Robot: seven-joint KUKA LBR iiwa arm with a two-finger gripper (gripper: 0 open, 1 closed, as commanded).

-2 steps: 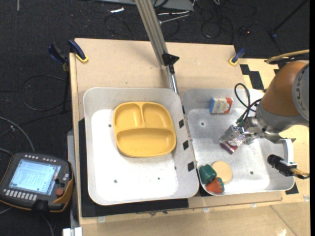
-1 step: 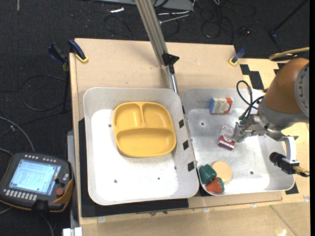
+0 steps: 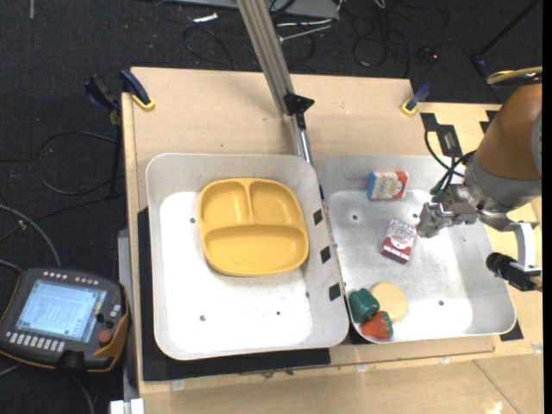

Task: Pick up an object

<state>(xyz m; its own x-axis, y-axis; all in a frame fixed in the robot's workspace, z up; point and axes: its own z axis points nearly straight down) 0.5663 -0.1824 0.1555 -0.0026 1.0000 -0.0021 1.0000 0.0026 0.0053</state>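
Nothing is lifted yet — the gripper [image 3: 429,222] hangs low in the right bin [image 3: 483,317], just beside the pink carton [image 3: 398,240] lying near its middle (jaw state I cannot tell), so grasping and raising remain — by my reading.

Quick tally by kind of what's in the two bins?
Yellow plastic divided plate: 1
Small printed cartons: 2, blue, white and orange; pink and purple
Toy food pieces: 3, green, red, tan round
Total: 6
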